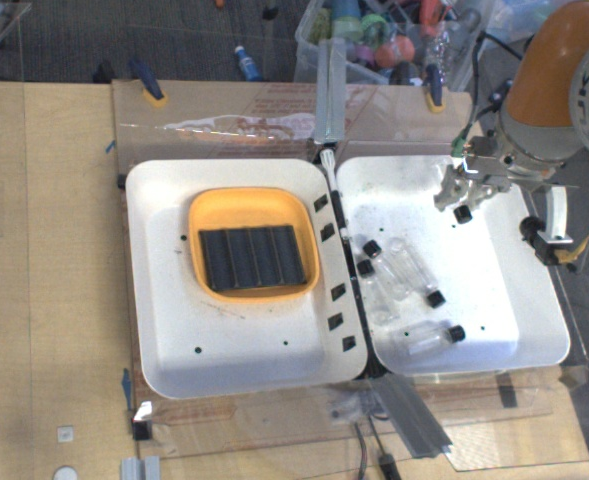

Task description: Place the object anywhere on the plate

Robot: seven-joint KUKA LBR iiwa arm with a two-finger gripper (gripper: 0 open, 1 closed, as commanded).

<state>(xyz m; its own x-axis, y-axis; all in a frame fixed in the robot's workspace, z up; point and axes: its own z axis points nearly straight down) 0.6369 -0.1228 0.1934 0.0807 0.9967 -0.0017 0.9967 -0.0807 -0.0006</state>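
An orange plate [252,208] sits in the left bin [164,338]. A black ridged rectangular block [252,258] lies flat on the plate, covering most of its middle. My gripper [462,194] hangs over the back right part of the right bin [514,308], far from the plate. A small black piece [462,214] shows just below the gripper's tip; whether it is held or lies on the bin floor is unclear. Several clear vials with black caps [402,270] lie on the right bin's floor, left of and nearer than the gripper.
A raised divider with black clips [336,290] runs between the two bins. Behind the bins stand a clear box of colourful clutter [394,18] and a taped cardboard strip [224,118]. Another capped vial [440,337] lies near the right bin's front.
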